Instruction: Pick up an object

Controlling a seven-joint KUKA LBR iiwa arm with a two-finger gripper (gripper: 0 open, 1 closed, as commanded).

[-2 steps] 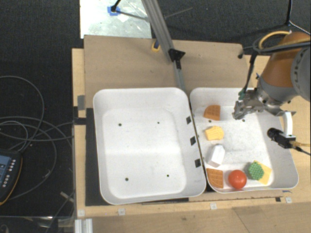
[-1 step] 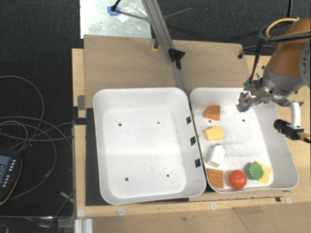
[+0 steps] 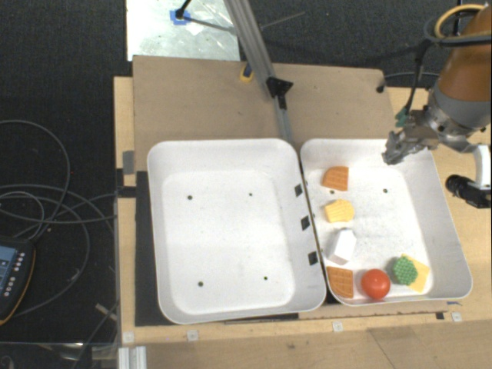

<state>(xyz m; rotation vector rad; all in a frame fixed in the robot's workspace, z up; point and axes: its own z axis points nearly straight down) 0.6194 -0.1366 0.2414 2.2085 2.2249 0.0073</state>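
The right bin point(image 3: 430, 206) holds several small items: an orange waffle-like piece point(image 3: 336, 178), a yellow wedge point(image 3: 340, 211), a white block point(image 3: 342, 245), an orange cracker-like square point(image 3: 340, 280), a red tomato point(image 3: 376, 284) and a green piece on a yellow base point(image 3: 407, 271). My gripper point(image 3: 393, 154) hangs over the bin's far edge, right of the waffle piece and apart from it. Nothing shows between its tips.
The left bin point(image 3: 223, 229) lies beside the right one, joined by black clips point(image 3: 305, 223). A grey pole point(image 3: 254, 37) slants across the brown board behind the bins. Cables point(image 3: 46, 198) lie on the dark floor at left.
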